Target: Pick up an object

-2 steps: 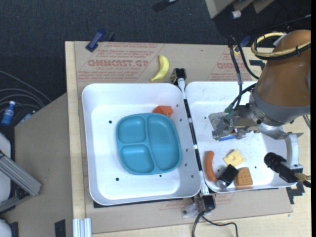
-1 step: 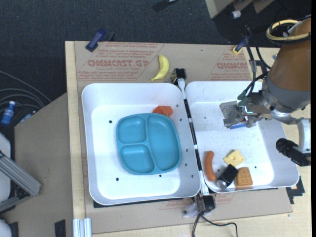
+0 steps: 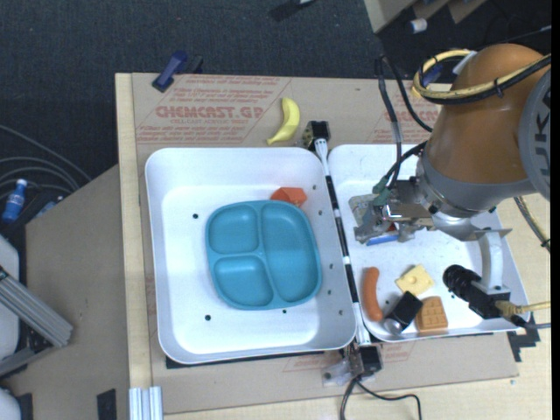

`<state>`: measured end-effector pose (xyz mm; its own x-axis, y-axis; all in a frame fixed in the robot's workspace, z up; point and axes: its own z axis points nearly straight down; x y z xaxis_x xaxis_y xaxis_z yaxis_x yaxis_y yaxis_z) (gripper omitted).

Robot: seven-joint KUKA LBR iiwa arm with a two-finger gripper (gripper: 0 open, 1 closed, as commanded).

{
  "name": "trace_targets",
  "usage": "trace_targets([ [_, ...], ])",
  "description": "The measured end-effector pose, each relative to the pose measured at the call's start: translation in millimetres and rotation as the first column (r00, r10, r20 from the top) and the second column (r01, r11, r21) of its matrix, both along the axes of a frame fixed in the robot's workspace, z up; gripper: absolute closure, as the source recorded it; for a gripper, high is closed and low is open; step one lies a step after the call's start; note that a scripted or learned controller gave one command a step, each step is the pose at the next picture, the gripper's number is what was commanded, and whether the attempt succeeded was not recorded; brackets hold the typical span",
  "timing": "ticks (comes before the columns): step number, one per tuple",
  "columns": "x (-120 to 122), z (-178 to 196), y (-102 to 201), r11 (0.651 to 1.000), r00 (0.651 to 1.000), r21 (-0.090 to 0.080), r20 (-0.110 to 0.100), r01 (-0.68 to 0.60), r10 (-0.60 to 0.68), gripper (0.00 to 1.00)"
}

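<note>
Here | claw (image 3: 378, 221) over bin (image 3: 363, 169), grip unreadable | sausage (image 3: 372, 291), cheese (image 3: 414, 280), cracker (image 3: 430, 315) near it | blue tray (image 3: 262, 254) well apart | banana (image 3: 285, 122) on bench (image 3: 210, 112)

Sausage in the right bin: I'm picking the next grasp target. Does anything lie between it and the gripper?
Nothing visible does: bare floor of the right bin separates the gripper from the sausage. The yellow wedge lies beside it, apart.

Two bins are sitting on the bench (image 3: 219, 112). The left bin (image 3: 171, 234) is holding one blue plate (image 3: 262, 256) and one orange piece (image 3: 290, 196). The right bin (image 3: 359, 160) is holding, by its near edge, one sausage (image 3: 371, 291), one cheese wedge (image 3: 414, 280), one cracker (image 3: 430, 315) and one black block (image 3: 406, 308). One banana (image 3: 285, 122) is lying at the bench's far edge.
</note>
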<state>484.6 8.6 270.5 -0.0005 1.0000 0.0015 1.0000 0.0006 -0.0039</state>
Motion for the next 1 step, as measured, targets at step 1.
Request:
trace_targets([
  [1,45.6,-9.5,20.1,1.000,1.000,-0.001,0.005,0.000,0.000,1.00],
])
